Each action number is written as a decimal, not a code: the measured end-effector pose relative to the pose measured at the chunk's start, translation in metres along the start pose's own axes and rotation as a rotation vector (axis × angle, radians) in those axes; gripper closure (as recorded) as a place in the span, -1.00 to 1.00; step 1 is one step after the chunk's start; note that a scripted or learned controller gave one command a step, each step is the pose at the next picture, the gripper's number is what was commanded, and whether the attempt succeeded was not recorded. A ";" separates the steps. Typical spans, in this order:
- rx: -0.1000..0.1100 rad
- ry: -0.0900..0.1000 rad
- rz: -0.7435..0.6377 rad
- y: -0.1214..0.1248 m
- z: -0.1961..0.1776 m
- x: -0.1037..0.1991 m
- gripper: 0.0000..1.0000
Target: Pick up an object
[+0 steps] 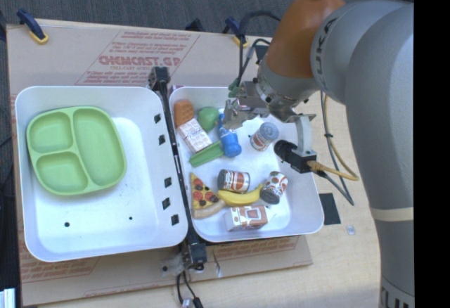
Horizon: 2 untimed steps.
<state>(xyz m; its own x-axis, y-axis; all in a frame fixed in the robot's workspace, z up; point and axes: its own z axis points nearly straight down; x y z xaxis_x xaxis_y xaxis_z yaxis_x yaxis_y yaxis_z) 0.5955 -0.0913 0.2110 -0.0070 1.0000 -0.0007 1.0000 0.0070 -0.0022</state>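
I see the arm (337, 39) bent down from the right, gripper (235, 111) low just above the blue bottle (229, 142) in the right bin (309, 209); I cannot tell its grip state.

Two bins side by side: the left bin (42, 229) holds a divided plate (74, 150) toward its far left. The right bin (309, 204) is crowded, with a bottle (229, 143) mid-bin, a banana (239, 196) nearer, a pizza slice (202, 196) left of it and a carton (247, 217) in front.
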 end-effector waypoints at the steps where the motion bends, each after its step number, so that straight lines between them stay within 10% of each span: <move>1: 0.001 0.000 0.003 -0.043 -0.014 0.013 1.00; 2: 0.000 0.000 -0.001 -0.014 -0.006 0.026 1.00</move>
<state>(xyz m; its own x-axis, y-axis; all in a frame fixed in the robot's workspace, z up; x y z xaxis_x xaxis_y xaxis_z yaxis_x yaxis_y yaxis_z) 0.5812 -0.0654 0.2165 -0.0078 1.0000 -0.0011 1.0000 0.0078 -0.0025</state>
